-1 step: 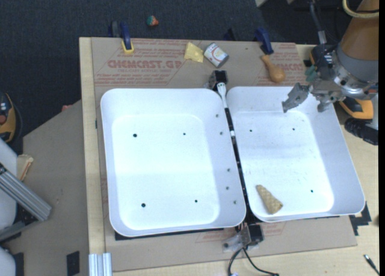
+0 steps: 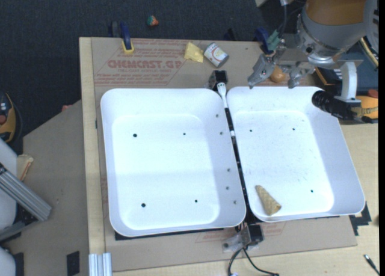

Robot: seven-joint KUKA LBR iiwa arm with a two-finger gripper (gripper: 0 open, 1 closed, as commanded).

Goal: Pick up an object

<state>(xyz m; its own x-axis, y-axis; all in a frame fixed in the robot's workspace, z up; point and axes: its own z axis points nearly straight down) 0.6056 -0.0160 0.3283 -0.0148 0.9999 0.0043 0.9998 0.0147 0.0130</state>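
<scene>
**BENCH STOCK-TAKE: 2 BINS, 1 ARM, 1 ITEM IN BIN**

1. Gripper: at far rim of the R-hand bin, over the bench just beyond it. Fingers spread wide, tips pointing down. Nothing clamped btw. them.
2. Orange-brown lump: small and rounded, seen in the gap btw. the fingers, nearer the view-R one. It is narrower than the gap. Can't tell if it touches either finger or lies on the bench behind.
3. Tan cone-shaped piece: the task's thing inside a bin. Lies flat on the R-hand bin floor, near the front rim, toward the divider side, narrow end pointing away from the front. Well apart from the gripper.
4. L-hand bin: white, shallow, w/ small dark dots on the floor. Sits edge to edge w/ the R-hand bin.
5. Black clip: at the far end of the seam btw. the bins.
6. Cardboard sheet: under both bins, red print along the far strip.
7. Yellow scrap: on the cardboard beyond the L-hand bin.
8. Small white box: just beside the yellow scrap, on its view-R side.
9. Blue-and-yellow clamp: at the far edge of the cardboard, view-L part.
10. Small green-orange bit: on the dark floor beyond the bench.
</scene>
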